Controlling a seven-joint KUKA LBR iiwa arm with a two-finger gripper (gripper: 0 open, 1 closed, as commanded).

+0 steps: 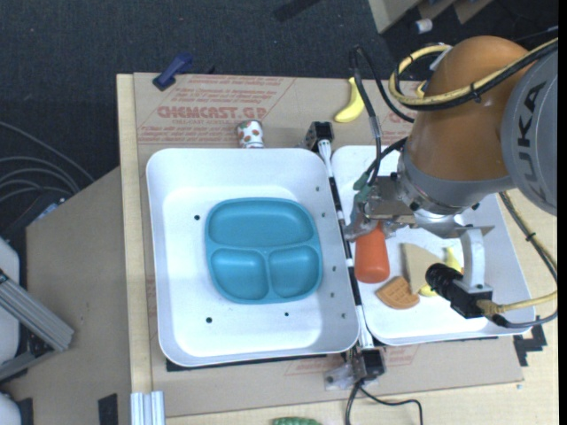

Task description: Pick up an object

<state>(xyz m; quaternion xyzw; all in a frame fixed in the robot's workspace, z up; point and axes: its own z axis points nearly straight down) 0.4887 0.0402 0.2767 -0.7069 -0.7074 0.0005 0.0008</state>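
Left bin (pixel 168 237) with blue tray (pixel 263 248), right bin (pixel 505 321) with carrot (pixel 371 254)

The two bins (pixel 177 264) look like smooth white plastic with a soft shine. In the left bin, the blue tray (pixel 263 248) is matt plastic, smooth. The surface (pixel 213 113) under the bins looks like brown board or paper, printed with red letters, dull. The arm (pixel 465 104) has a glossy orange shell and grey metal below it. Right of the tray, the orange object (pixel 372 255) looks smooth and slightly shiny.
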